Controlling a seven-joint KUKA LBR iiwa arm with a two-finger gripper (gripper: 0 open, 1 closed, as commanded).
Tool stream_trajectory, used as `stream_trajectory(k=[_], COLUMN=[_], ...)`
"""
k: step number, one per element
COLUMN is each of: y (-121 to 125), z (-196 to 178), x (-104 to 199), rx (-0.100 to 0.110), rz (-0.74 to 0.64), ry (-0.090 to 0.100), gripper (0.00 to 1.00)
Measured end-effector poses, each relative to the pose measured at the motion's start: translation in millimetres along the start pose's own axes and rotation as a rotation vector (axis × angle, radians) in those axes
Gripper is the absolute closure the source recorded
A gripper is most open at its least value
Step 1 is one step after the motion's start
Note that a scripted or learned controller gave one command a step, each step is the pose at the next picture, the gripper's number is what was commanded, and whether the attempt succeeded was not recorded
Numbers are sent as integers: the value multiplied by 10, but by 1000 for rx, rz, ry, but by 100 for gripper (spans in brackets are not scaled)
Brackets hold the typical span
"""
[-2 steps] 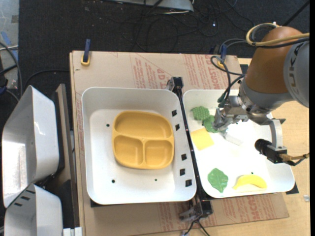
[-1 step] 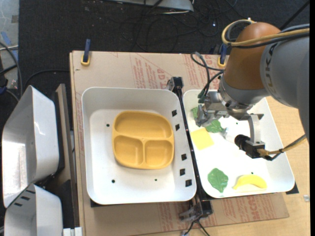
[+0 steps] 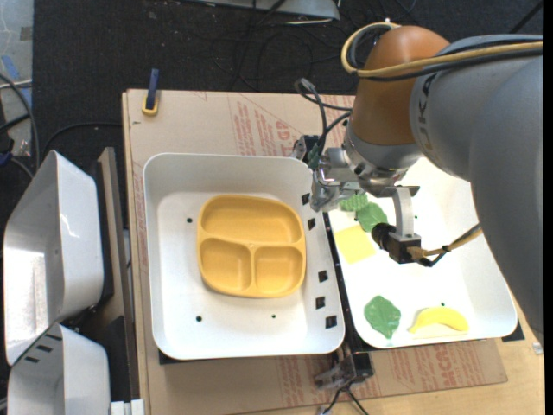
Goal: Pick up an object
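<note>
Starting at the near rim of the right bin (image 3: 484, 328): finding a yellow banana (image 3: 438, 321) lying just inside it, and a green leaf-shaped piece (image 3: 382, 316) just beside, not touching. Moving farther in, meeting a pale yellow flat square (image 3: 354, 243) lying close to that bin's left wall, with bare white floor opening out to its right. Beyond the square, seeing a lumpy green piece (image 3: 370, 213) near its far corner, lying partly under the gripper (image 3: 333, 188), itself hanging low over the walls between the two bins. Being unable to tell the claw's state, spread or pressed together. Noting in the left bin (image 3: 168, 305) a yellow divided plate (image 3: 252, 244) sitting mid-floor, clear of every wall. Trying the red print on the cardboard sheet (image 3: 225, 119) under both bins: upside down, broken up, not readable. Ending at a blue clamp (image 3: 152, 92) gripping the sheet's far left corner.
</note>
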State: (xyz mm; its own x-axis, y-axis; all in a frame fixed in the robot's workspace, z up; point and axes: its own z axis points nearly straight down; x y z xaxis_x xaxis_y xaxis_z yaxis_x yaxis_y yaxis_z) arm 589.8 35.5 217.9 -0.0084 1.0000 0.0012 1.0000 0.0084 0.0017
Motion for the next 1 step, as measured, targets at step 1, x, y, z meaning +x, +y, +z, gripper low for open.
stream_trajectory(k=[1], y=[217], z=[50], x=[557], rx=[0], rz=[0], ry=[1], gripper=[100])
